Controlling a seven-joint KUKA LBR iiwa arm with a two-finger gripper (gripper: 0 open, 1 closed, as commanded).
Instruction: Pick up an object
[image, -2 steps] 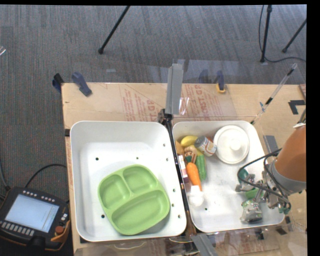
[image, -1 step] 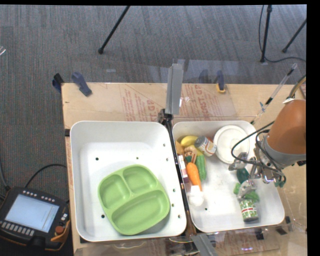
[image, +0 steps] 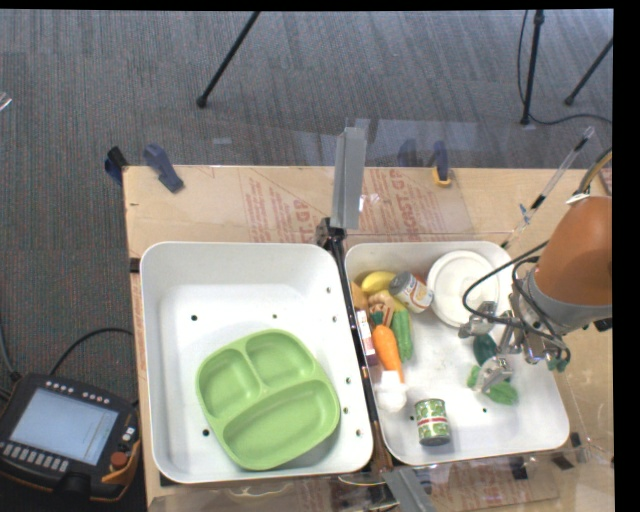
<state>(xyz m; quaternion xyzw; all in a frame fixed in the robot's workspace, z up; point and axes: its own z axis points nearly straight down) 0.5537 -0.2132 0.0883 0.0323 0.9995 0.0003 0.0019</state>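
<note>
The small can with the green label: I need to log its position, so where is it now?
In the camera view, the can stands in the right bin near its front edge, just below the carrot and left of the gripper.

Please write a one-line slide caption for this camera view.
Gripper low over green items in the right bin; green divided plate in the left bin.

Robot lab: tripod legs (image: 228, 58), teach pendant (image: 65, 428).
</note>
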